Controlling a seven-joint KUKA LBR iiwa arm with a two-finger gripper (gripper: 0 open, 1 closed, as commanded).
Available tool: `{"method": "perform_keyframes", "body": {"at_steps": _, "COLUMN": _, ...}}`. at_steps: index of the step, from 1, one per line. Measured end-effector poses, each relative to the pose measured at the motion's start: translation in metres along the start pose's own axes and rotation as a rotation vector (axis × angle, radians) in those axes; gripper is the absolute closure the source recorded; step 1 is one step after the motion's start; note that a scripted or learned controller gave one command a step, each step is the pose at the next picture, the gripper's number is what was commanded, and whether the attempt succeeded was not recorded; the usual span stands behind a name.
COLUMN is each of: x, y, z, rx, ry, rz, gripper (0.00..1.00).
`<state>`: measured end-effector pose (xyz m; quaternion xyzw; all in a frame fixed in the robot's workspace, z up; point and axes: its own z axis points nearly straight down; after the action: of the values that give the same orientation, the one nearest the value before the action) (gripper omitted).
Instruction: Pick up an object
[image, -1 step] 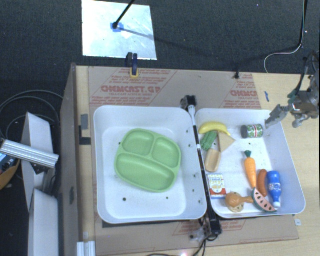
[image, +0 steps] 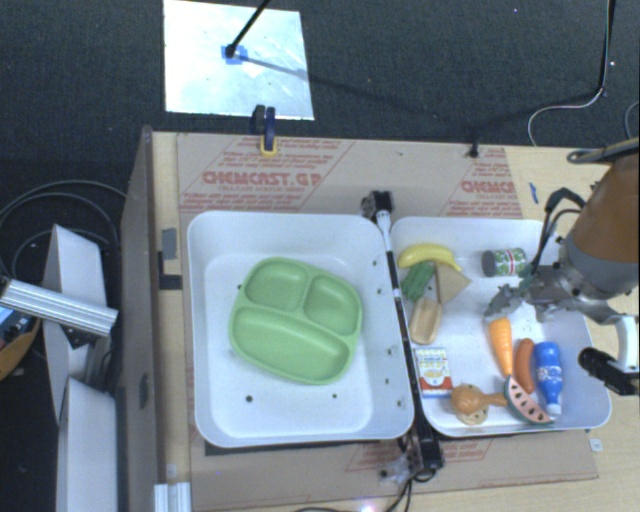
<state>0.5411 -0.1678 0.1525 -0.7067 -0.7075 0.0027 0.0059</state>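
A divided plate (image: 296, 320) lies in the left bin (image: 215, 250); toy foods crowd the right bin (image: 590, 405).

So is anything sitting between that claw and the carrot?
Nothing visible does. The gripper hangs in the right bin just above the carrot, with bare bin floor between them; the blue bottle lies off to its side.

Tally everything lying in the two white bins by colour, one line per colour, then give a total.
Green: 3, the divided tray, the cucumber, the can
Yellow: 1, the banana
Orange: 3, the carrot, a second orange piece, the pear-shaped toy
Tan: 2, the wedge, the bread piece
Blue: 1, the bottle
Red: 2, the small carton, the watermelon slice
Total: 12
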Motion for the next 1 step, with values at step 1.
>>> {"method": "perform_keyframes", "body": {"at_steps": 1, "x": -0.0252, "y": -0.0041, "z": 0.0715, "rx": -0.011, "ry": -0.004, "rz": 0.004, "gripper": 0.0}}
